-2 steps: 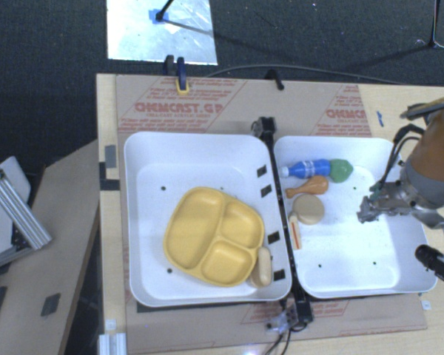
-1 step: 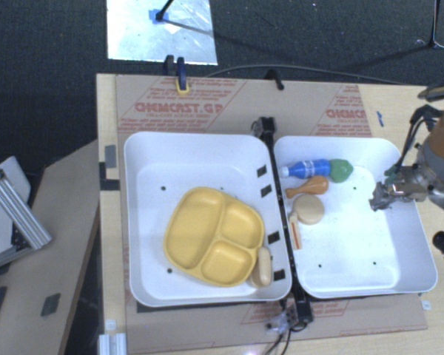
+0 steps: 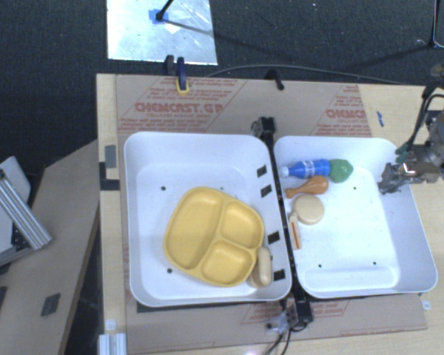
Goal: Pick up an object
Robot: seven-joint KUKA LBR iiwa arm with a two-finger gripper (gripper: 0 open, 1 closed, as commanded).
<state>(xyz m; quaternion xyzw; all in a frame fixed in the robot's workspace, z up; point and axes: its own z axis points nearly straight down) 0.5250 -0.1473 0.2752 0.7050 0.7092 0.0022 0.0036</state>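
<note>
My gripper [image 3: 391, 180] hangs over the right rim of the right bin [image 3: 370, 272], well to the right of the objects, with nothing visible in it. In that bin's left part lie a blue bottle [image 3: 306, 168] with a white cap, a green round object [image 3: 341, 169], an orange drumstick-shaped toy [image 3: 308, 188], a cream round piece [image 3: 308, 209] and a thin orange stick [image 3: 294, 233]. The left bin [image 3: 152, 157] holds a yellow divided plate [image 3: 213, 236] and a tan bread-like piece [image 3: 263, 266] at the plate's lower right edge.
A black divider with clips [image 3: 277, 205] runs between the two bins. The bins rest on a cardboard sheet [image 3: 207, 102]. A yellow and blue clamp [image 3: 179, 72] sits at the board's far edge. An aluminium rail [image 3: 11, 205] lies at the left.
</note>
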